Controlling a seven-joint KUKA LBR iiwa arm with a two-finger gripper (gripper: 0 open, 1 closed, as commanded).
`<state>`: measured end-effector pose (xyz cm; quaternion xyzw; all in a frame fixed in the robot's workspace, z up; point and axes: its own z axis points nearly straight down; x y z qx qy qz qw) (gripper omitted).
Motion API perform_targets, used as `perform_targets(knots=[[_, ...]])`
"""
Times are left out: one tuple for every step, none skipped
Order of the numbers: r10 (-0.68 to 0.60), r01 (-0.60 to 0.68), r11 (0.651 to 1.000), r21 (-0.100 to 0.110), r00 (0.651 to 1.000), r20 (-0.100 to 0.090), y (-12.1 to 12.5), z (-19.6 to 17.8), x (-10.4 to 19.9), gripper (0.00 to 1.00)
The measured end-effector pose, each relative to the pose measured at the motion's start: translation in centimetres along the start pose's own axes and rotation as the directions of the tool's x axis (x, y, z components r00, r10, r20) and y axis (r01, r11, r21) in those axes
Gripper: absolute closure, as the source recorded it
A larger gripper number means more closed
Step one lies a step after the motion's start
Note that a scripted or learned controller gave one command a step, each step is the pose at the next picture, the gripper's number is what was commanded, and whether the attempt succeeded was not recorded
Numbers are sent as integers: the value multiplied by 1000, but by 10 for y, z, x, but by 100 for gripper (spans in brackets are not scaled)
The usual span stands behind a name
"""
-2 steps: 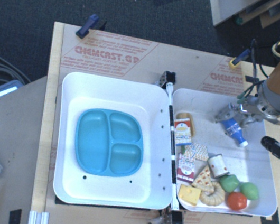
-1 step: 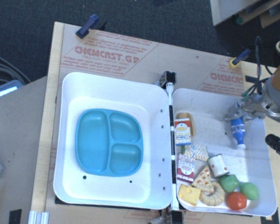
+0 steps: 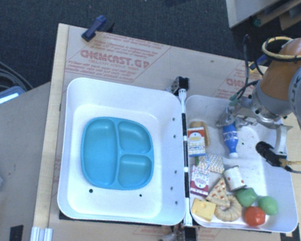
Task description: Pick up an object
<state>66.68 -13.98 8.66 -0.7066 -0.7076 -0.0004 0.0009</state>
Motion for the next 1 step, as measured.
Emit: perform_targets(knots=[[-1,1,1000,-3,1000,0,1,-99,124,100]])
